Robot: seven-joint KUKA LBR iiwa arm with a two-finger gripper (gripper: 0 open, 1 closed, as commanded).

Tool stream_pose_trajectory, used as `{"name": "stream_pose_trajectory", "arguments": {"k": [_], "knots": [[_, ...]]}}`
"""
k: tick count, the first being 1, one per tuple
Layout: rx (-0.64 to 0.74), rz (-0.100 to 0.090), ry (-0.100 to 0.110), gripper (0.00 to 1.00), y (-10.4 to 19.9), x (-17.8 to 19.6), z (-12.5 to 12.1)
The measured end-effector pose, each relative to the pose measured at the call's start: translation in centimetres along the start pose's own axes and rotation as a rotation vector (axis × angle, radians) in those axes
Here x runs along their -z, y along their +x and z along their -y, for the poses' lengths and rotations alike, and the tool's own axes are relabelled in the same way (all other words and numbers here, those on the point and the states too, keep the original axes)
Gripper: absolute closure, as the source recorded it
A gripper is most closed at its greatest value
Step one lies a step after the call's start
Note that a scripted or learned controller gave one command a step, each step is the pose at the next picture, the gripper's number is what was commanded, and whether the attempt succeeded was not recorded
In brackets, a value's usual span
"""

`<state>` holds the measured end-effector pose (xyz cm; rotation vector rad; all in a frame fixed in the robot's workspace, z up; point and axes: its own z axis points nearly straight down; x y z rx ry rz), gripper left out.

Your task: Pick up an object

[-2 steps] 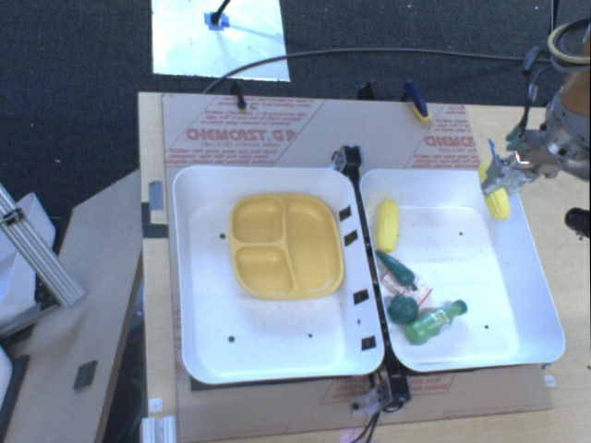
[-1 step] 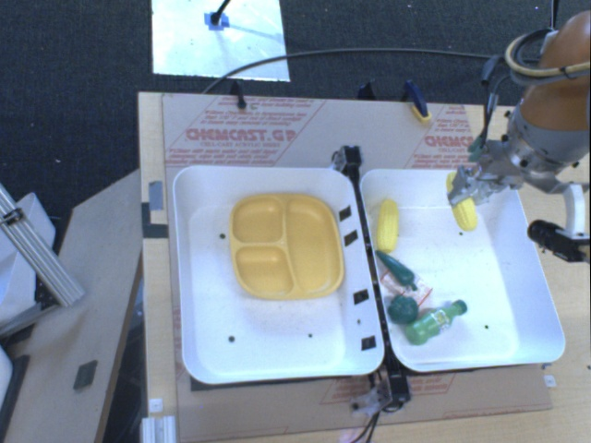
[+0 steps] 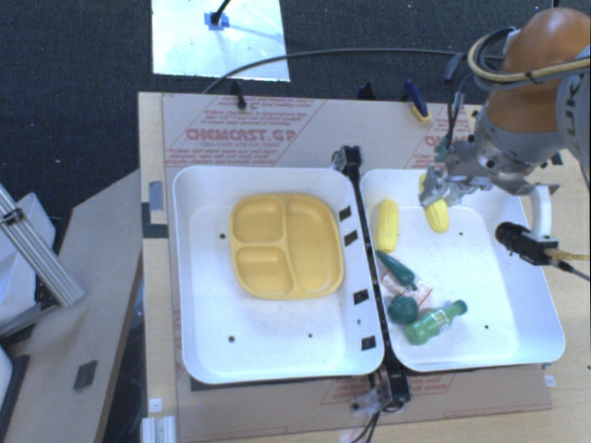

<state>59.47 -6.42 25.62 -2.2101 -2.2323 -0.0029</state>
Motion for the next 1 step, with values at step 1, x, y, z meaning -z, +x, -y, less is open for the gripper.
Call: {"name": "stream_pose_trajectory", "arguments": {"k": [1], "knots": [[0.000, -0.001, 0.002, 1.00, 5.47, -1.72, 1.01]]}}
